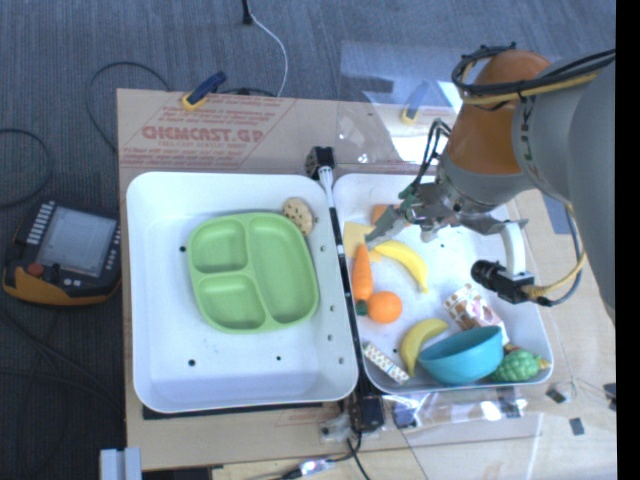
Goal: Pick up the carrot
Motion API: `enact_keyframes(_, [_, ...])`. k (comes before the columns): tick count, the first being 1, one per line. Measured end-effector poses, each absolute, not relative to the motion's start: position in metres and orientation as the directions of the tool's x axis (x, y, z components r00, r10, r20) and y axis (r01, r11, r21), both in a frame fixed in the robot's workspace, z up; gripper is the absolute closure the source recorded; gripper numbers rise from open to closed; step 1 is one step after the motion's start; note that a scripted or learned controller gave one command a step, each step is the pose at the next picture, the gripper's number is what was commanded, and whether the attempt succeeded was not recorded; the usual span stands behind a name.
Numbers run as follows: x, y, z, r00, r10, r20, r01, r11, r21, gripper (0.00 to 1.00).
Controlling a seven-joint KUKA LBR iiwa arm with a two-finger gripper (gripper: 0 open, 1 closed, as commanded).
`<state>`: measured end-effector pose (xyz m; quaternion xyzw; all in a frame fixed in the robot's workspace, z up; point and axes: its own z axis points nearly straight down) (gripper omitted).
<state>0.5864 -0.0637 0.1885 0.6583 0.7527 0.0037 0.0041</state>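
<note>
The carrot lies lengthwise at the left side of the right bin, close to the wall between the bins. Its lower end is beside a round orange fruit. My gripper hovers over the back of the right bin, up and to the right of the carrot. It is open, with nothing between its fingers. One fingertip reaches over a pale yellow piece just behind the carrot's top.
The right bin also holds a banana, a second banana, a blue bowl, a snack pack and a green toy. In the left bin sit a green divided plate and a cookie.
</note>
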Motion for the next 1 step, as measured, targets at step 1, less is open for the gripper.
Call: enact_keyframes(1, [0.5135,-0.1134,0.0906,0.121,0.993,0.002,0.993,-0.121,0.007,0.0])
